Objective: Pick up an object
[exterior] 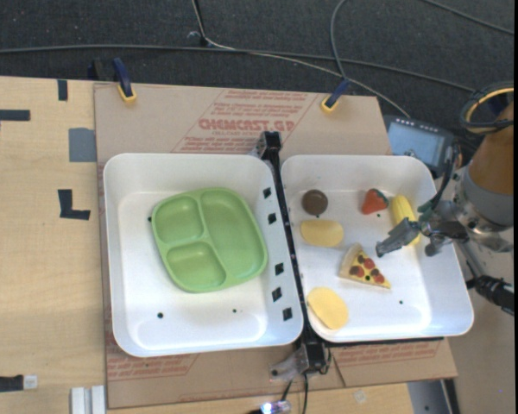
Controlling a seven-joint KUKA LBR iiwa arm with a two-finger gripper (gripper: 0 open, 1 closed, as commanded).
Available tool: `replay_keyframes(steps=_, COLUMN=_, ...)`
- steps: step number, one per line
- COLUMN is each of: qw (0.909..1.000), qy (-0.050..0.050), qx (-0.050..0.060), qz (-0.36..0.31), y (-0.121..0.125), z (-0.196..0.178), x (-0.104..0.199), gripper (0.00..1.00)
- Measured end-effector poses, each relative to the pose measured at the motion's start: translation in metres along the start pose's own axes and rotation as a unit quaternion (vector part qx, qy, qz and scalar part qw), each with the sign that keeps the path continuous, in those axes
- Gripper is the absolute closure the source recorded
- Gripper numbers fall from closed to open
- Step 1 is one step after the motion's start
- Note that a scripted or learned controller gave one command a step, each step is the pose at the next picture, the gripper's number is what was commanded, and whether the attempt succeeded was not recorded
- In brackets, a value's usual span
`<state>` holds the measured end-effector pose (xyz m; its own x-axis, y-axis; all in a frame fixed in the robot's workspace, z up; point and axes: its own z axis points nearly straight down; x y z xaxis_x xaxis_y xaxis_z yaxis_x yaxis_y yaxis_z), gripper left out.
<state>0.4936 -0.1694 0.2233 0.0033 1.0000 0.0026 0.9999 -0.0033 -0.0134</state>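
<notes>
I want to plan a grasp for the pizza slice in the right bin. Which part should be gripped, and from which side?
Grip the pizza slice across its narrower half near the tip, which points up-left, coming straight down from above. It lies flat on the right bin floor with free space around it, so the fingers would probably fit on both slanted edges; the wide crust end may be too broad.

I see my gripper point(412, 238) low over the right bin point(440, 317), open, near the corn point(402, 208).

Arm comes in from the right, grey w/ orange band above wrist. Gripper point(414, 236) sits low by the right bin's right edge, fingers pointing left and angled down, spread apart, w/ nothing between them.
</notes>
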Motion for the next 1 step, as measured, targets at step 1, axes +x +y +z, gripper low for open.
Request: replay_keyframes(steps=1, qw=1.0000, qy=-0.001, qx=-0.006, qz=-0.002, y=0.0026, z=-0.0060, x=0.0004, gripper=0.00)
